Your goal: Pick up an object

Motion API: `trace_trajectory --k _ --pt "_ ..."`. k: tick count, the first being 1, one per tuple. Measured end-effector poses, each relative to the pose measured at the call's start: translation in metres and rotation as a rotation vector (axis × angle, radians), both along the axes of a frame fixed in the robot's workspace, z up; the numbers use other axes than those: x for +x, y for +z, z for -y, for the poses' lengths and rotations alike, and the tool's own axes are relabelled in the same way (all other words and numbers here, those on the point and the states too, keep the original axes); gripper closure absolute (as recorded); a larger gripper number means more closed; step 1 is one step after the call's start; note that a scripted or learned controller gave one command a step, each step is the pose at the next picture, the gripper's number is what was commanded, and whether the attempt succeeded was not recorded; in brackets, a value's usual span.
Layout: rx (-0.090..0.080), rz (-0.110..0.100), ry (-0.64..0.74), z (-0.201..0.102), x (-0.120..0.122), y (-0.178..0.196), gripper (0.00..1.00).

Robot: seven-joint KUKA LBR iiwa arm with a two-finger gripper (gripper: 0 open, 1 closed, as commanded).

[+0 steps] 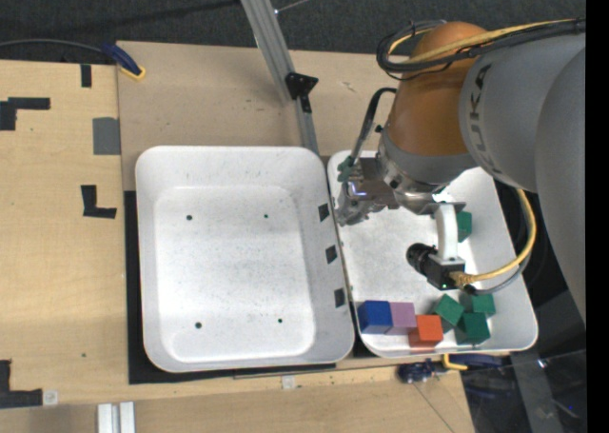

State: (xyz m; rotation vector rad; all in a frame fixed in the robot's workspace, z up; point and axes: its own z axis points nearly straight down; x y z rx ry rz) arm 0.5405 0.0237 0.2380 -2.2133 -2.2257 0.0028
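Right bin (495,203) on desk: hand (354,195) low at its upper-left corner, grip state indiscernible; blue cube (375,316) and neighbouring blocks clustered well apart toward bin's near edge.

The arm (495,98) hides much of the right bin (514,326) (its far corner) and runs off the right edge.

You had small blocks clustered at the right bin's near end: blue block (375,316), purple block (402,315), orange block (428,328), green blocks (466,317).
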Motion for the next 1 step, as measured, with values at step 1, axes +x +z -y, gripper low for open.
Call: trace_trajectory --k 1 --pt "0.001 0.002 0.002 -0.0523 0.0098 0.0059 1.00"
